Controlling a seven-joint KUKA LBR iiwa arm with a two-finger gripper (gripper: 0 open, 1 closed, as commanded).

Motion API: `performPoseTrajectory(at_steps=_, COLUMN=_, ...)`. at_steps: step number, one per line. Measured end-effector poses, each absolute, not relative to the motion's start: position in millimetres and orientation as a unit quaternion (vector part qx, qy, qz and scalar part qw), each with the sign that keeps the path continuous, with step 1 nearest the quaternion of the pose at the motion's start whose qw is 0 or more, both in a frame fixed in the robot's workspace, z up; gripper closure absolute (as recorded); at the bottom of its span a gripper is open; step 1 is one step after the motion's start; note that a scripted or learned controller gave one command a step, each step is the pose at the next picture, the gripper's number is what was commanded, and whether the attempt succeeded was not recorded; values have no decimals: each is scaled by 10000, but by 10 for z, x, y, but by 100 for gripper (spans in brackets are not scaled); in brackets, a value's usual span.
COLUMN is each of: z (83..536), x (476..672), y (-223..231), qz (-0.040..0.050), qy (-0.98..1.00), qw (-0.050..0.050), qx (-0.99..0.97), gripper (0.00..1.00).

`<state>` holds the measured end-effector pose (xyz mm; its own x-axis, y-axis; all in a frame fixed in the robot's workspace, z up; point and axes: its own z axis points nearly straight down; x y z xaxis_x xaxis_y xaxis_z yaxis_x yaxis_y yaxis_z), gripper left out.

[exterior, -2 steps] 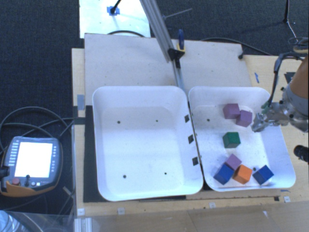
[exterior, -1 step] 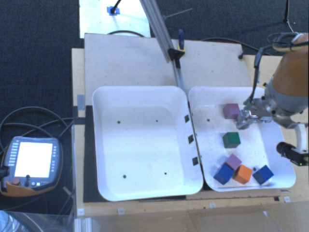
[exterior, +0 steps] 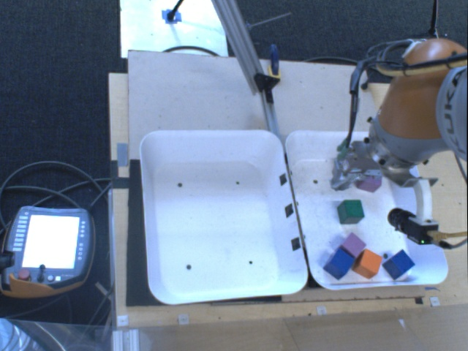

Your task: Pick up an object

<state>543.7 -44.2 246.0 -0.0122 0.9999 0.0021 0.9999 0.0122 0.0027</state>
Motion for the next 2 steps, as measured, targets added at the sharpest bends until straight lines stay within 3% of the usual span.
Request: performPoseTrajectory(at_steps=2, z=2315, x=5577, y=640, qz=12, qy=7107, qw=-2, qx=7035, gripper=100)
